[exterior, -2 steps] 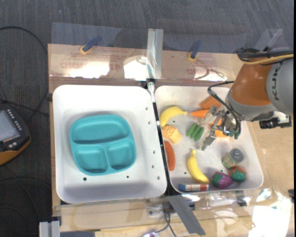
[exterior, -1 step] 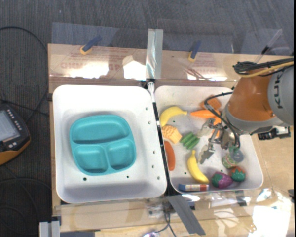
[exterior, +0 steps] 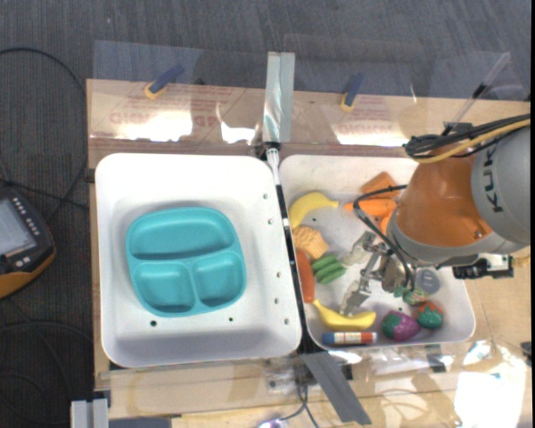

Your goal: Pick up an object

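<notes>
Hanging low in the right bin [exterior: 464, 326], gripper [exterior: 364, 285] spread above a banana [exterior: 343, 316]; orange toys [exterior: 380, 196] partly hidden behind the arm [exterior: 446, 205].

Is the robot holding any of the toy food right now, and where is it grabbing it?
It cannot be told. The metal tool hangs just above the lower yellow plastic banana in the right white bin, but no toy shows between its tips.

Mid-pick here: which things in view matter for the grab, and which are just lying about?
In play:
- tool, down in the right bin
- lower banana, just beneath it
- green piece
- purple piece

Lying about:
- teal tray in the left bin
- handheld pendant on the floor
</notes>
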`<state>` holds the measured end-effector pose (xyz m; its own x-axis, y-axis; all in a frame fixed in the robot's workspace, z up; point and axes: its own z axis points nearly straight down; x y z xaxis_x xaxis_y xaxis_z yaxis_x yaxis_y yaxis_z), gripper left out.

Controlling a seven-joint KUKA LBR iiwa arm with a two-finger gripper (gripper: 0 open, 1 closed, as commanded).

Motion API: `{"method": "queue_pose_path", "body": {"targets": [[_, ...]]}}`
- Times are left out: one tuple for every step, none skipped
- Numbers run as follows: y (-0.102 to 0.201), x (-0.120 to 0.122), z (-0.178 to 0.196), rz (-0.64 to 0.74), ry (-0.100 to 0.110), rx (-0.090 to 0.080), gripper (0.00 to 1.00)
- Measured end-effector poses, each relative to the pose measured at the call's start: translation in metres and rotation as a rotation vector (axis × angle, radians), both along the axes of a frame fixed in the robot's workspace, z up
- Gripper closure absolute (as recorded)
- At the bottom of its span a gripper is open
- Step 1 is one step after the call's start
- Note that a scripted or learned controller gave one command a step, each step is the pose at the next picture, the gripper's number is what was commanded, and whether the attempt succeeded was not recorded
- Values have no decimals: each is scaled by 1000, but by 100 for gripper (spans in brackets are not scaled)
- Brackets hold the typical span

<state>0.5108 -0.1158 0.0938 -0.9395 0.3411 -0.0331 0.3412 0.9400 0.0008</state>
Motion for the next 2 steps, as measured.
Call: {"method": "queue_pose_path", "body": {"targets": [[16,67,-2,24,15,6,0],[13,127,-3,-42,15,9,0]]}}
